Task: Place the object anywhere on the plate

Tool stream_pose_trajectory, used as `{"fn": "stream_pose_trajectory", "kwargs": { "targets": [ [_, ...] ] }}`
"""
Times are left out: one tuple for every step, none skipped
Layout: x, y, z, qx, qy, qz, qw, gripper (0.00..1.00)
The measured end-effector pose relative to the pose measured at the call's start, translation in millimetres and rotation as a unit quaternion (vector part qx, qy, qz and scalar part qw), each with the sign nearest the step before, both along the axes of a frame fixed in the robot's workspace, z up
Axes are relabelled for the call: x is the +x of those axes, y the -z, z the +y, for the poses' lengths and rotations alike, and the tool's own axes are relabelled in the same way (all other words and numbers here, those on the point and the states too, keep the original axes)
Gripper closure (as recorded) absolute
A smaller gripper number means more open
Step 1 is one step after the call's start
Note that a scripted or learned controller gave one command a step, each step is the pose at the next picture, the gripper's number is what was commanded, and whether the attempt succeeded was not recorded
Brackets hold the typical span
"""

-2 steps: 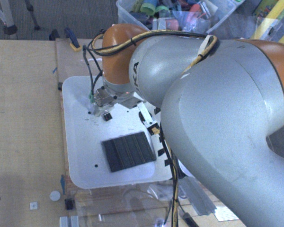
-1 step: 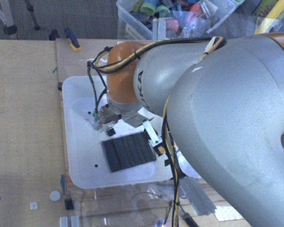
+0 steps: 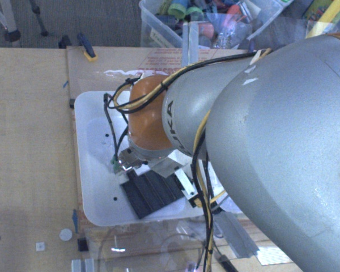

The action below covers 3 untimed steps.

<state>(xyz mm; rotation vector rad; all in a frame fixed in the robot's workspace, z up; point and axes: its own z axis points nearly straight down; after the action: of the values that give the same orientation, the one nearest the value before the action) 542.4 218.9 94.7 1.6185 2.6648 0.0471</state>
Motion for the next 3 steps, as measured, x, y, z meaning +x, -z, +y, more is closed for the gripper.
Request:
{"fn": "stream_pose_trajectory", "kwargs": {
  "targets": [
    [-6.4,-89.0,-12.4,-0.0092,-0.144,0.016,0.9894,1.0],
    [-57.2,-2.9,-3.2,-0.006,-0.056,0.013,0.9983,1.0],
    [-56.7,-2.3,-25.0,-0.0004,-0.332,-0.009,0.9432,1.0]
  ]
}}
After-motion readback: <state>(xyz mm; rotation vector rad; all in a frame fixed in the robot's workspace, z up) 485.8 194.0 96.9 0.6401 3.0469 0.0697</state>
